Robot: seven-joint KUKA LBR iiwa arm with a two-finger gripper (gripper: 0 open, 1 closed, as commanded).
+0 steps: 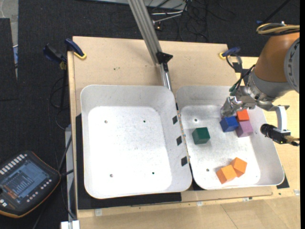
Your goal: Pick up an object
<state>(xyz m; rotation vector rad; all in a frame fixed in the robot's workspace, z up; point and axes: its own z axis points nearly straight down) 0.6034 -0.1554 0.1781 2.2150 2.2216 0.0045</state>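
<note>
1. Gripper low in the right bin, right at the blue cube.
2. Orange block and purple block crowd that cube.
3. Jaws: cannot tell how wide, nor whether anything is caught.
4. Looks like the grasp step; next, a clean close on one block, then lift.
5. Green cube sits apart, an easier target.

A pale wooden table stands on a dark floor. Blue clamps grip its far corners. A grey metal strut slants in from the far side, with cables beyond. A handheld control pendant lies near left.
</note>
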